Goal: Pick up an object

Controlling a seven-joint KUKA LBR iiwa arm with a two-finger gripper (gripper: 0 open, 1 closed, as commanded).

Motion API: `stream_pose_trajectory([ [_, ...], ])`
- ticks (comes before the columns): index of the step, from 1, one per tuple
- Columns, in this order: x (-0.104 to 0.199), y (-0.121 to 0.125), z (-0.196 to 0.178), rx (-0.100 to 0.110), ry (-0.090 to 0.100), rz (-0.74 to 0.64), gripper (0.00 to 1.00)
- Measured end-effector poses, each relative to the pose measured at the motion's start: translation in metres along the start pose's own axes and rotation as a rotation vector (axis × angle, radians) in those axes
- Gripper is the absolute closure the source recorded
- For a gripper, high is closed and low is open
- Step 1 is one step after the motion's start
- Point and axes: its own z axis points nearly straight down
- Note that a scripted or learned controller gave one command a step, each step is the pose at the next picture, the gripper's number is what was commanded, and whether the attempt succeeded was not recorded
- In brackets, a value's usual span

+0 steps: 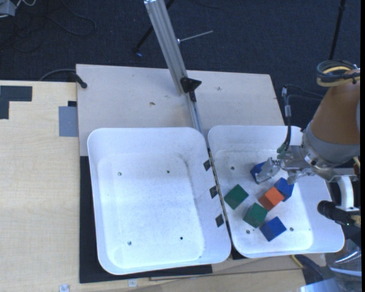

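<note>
The right bin (231, 146) holds several small blocks. Two green blocks (235, 196) (255, 215) lie near its middle, with an orange block (271, 198) beside them. One blue block (285, 188) sits just right of the orange one, and another blue block (272, 228) lies near the front. A third blue block (256, 173) sits at the tip of my gripper (266, 171), which reaches in low from the right and partly covers it. I cannot make out whether that block is gripped.
The left bin (103, 140) stands beside the right one, with black clips (214, 191) along the shared rim. A slanted aluminium rail (169, 41) rises behind the bins. The arm's bulky wrist (331, 132) hangs over the right bin's right edge.
</note>
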Motion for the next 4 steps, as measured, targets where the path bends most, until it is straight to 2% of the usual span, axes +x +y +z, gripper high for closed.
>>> stream_pose_trajectory([
  [1, -0.004, -0.025, -0.003, 0.004, 0.000, -0.006, 0.00],
  [2, -0.001, 0.072, 0.108, -0.005, -0.003, -0.010, 0.00],
  [3, 0.036, 0.105, 0.107, -0.002, 0.000, -0.012, 0.00],
  [4, 0.057, 0.106, 0.002, -0.007, 0.000, -0.010, 0.00],
])
